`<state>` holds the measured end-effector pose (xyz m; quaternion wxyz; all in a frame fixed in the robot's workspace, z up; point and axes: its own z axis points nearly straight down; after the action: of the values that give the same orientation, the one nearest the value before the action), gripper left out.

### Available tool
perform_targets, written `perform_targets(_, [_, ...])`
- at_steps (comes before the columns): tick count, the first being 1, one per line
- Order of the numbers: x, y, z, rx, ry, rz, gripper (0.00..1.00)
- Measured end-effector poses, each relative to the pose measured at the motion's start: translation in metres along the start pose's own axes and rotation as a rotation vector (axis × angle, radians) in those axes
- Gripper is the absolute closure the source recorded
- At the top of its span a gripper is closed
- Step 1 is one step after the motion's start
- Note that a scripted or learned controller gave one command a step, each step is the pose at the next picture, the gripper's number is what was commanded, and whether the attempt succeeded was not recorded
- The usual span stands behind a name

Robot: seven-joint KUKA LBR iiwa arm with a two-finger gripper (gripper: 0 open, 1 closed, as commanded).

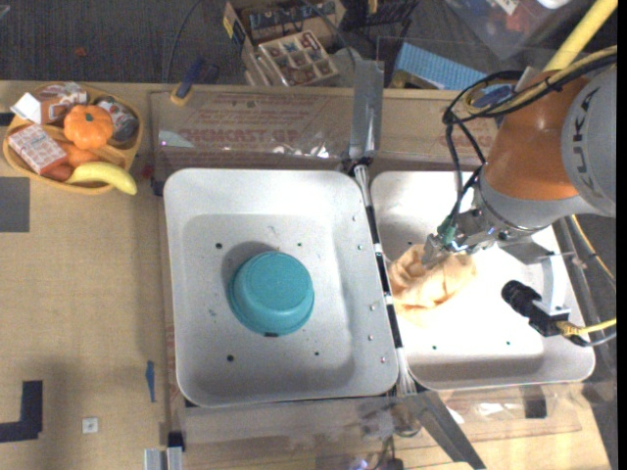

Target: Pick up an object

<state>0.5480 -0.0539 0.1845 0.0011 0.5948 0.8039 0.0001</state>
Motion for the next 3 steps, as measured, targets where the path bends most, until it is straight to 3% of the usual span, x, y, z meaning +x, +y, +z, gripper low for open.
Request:
perform_targets(1, [0.000, 0.000, 0.000, 0.000, 0.000, -0.001, 0.00])
perform_targets(2, [-0.053, 0.001, 0.008, -0.001, -0.002, 0.116, 0.00])
perform_targets(3, [-0.063, 0.029, 0.094, -0.010, -0.003, 0.086, 0.00])
